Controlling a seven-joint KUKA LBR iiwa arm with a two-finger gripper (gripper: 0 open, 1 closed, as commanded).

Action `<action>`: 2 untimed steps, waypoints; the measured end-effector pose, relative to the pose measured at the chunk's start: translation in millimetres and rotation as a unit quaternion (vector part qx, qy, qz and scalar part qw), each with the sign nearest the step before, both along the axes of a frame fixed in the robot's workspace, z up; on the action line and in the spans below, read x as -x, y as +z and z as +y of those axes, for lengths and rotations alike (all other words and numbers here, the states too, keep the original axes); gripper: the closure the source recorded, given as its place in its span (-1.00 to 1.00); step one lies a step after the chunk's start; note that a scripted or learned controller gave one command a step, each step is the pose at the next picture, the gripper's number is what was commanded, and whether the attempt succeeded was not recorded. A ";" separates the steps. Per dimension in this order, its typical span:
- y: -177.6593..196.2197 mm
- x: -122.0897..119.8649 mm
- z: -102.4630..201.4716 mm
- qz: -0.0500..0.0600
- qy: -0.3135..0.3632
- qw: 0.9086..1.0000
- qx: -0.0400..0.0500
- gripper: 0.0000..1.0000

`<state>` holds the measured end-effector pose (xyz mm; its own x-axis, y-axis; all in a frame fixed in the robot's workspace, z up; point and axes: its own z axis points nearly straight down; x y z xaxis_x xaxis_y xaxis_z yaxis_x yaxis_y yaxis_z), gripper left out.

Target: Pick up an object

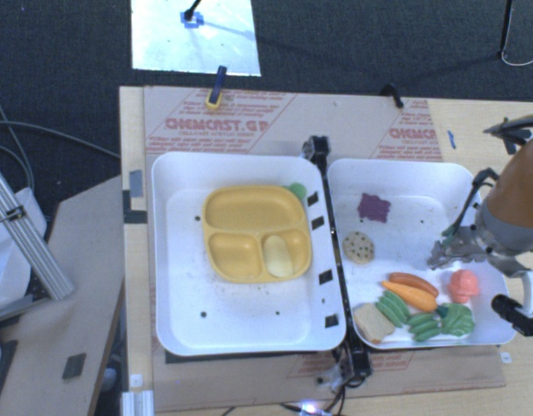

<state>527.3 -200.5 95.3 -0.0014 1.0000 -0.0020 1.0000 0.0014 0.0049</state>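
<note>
**Toy food sits in the right bin; arm hangs over it**

Start at the near edge of the right bin [487, 341]. You see the toys bunched up there, prob. because that's where they got dropped. There's a bread slice [373, 321], green veg [394, 307] just beside it, more green stuff [448, 321], and an orange carrot [411, 295] with a red sausage [411, 281] touching it. A pink round toy [463, 284] sits at the right end of the pile.

The gripper [452, 251] hangs just behind the pink toy, tips pointing down & to the left. Can't tell how wide it's spread, it's too small and dark. I see nothing pinched in it. My guess: the pink toy or the carrot is the closest thing to grab.

Farther back are a cookie [359, 247] and a purple piece [374, 206], each alone w/ room around it, so easier picks.

The left bin [175, 258] holds a yellow tray [249, 211] with a pale food bit [278, 256] in one pocket.
</note>
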 end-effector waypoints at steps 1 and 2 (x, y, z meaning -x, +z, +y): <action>154.4 5.6 17.1 -0.007 0.002 1.000 0.002 1.00; 199.0 0.6 41.7 -0.001 0.003 1.000 0.000 1.00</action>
